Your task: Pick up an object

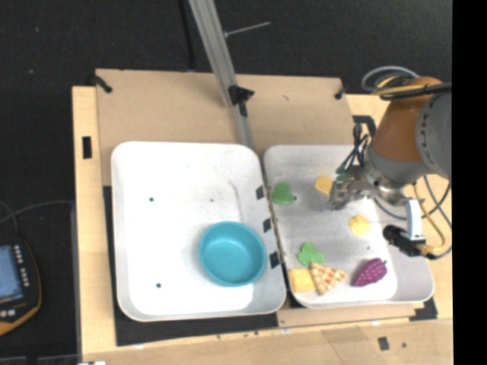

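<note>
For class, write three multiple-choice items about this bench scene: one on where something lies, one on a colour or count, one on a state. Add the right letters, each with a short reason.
1. Where does the bowl sit?
A. In the left bin
B. In the right bin
C. On the bench outside the bins

2. What colour is the grape bunch?
A. Green
B. Purple
C. Orange

3. How does the bowl stand?
A. Upside down
B. On its side
C. Upright, opening upward

Answers:
1. A, the bowl rests near the front right corner of the left bin.
2. B, the grape bunch is purple, lying near the front of the right bin, right of the pizza slice.
3. C, its hollow inside faces the camera.
</note>
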